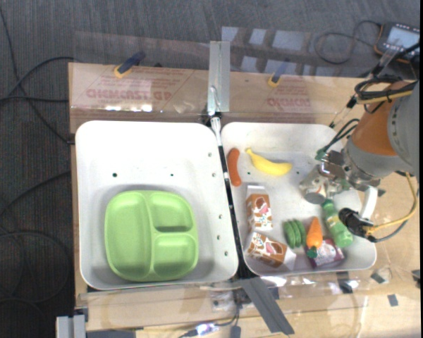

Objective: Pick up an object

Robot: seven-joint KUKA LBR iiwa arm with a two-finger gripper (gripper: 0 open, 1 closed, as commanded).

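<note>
A: Several small toy foods are seen in the right bin [296, 134]: a yellow banana [269, 163], a red sausage [233, 167] against the inner wall, two printed cartons [259, 212] and [266, 249], a green pepper [294, 232], a carrot [314, 234], a purple pack [328, 253] and a green bottle [335, 224]. No single target is named by the task.

B: Where is the gripper placed?

A: The gripper [319, 186] is seen low in the right bin's far-right part, just above the green bottle and well apart from the banana. Whether it is spread or pinching cannot be told; its tip is lost in grey metal and cabling. Nothing is seen held.

B: What could go wrong?

A: The bottle, carrot and purple pack are packed touching one another, so a neighbour could be nudged or two things caught at once. The bottle's rounded body could probably be squeezed out sideways. The bin wall lies close, so the descent could be blocked there.

B: And beyond that?

A: A green divided plate [151, 234] is held in the left bin [99, 143].
</note>
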